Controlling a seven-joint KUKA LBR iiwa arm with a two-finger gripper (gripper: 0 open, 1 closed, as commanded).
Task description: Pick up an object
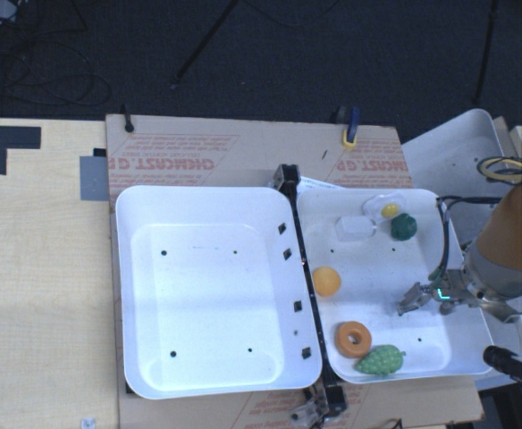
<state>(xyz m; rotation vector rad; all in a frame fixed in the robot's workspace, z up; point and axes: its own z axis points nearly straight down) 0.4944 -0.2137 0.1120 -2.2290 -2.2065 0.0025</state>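
The right bin (422, 347) holds an orange ball (326, 281) near its left wall, an orange ring (354, 339) and a bumpy green object (380, 360) at its front. At its back lie a dark green ball (404, 227), a small yellow piece (390, 210) and a clear plastic piece (355, 227). My gripper (416, 299) hangs low over the right part of this bin, to the right of the orange ball and above the ring in the image. Nothing shows between its fingers.
The left bin (209, 286) sits beside the right one, with a black divider (298, 275) between them. Both rest on a cardboard sheet (243, 155) on the wooden bench. A black cable (443, 239) loops by the right bin's right wall.
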